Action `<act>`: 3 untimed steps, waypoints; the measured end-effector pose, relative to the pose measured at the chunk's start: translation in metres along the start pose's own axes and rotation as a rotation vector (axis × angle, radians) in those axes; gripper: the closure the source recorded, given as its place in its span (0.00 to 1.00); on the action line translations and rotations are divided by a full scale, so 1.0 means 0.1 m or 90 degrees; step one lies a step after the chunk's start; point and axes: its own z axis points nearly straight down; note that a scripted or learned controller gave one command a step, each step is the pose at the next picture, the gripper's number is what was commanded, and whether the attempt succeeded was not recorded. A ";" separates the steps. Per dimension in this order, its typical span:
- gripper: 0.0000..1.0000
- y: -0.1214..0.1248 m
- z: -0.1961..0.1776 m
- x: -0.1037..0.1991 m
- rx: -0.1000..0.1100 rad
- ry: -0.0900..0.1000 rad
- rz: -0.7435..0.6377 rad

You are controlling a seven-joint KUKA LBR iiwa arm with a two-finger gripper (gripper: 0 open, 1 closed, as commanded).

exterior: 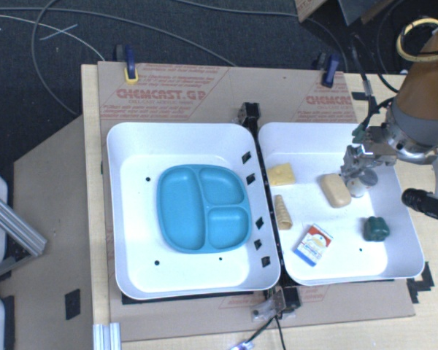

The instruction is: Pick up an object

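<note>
Judging from how things lie, the pick is not yet made: every object rests on a bin floor, and the pincer [358, 172] hangs low in the right bin [401, 265], just beside the tan block [336, 190]; whether it is open or closed I cannot tell. On the tabletop [204, 90], the left bin [128, 195] holds a blue divided tray [203, 208]. With the tan block lie a yellow sponge [281, 174], a small carton [312, 244], a ridged stick [282, 211] and a green lump [376, 229].
</note>
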 end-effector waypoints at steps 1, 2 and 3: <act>1.00 0.00 0.08 0.48 0.003 0.002 -0.002; 1.00 -0.11 0.15 1.05 0.004 0.003 -0.003; 1.00 -0.13 0.01 1.61 0.000 0.002 -0.004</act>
